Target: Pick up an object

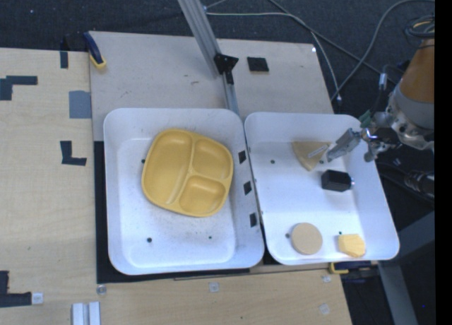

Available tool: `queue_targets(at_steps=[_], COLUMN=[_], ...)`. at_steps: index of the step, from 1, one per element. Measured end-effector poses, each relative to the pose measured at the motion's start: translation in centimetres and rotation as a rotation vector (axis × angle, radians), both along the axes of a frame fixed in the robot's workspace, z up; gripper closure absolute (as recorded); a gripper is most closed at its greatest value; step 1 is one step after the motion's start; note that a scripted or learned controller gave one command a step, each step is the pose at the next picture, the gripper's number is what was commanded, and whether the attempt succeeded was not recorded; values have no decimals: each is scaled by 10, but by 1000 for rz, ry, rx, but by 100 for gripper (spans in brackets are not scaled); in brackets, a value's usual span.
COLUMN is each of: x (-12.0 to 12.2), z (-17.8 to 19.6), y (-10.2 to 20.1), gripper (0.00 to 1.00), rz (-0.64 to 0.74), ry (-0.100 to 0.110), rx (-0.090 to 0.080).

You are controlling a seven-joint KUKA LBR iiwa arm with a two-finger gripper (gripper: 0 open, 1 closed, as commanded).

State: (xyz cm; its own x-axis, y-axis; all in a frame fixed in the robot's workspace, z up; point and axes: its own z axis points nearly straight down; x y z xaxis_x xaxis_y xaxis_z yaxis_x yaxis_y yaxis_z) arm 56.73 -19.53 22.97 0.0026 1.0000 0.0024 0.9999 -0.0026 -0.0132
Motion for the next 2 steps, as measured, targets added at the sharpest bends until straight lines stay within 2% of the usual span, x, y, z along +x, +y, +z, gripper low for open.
queue_targets(at_steps=[1, 2], x=[3, 2], z=[7, -37], y=[0, 0], gripper=[0, 0], rz=[4, 3], ry=[-12, -8], rx=[-3, -3])
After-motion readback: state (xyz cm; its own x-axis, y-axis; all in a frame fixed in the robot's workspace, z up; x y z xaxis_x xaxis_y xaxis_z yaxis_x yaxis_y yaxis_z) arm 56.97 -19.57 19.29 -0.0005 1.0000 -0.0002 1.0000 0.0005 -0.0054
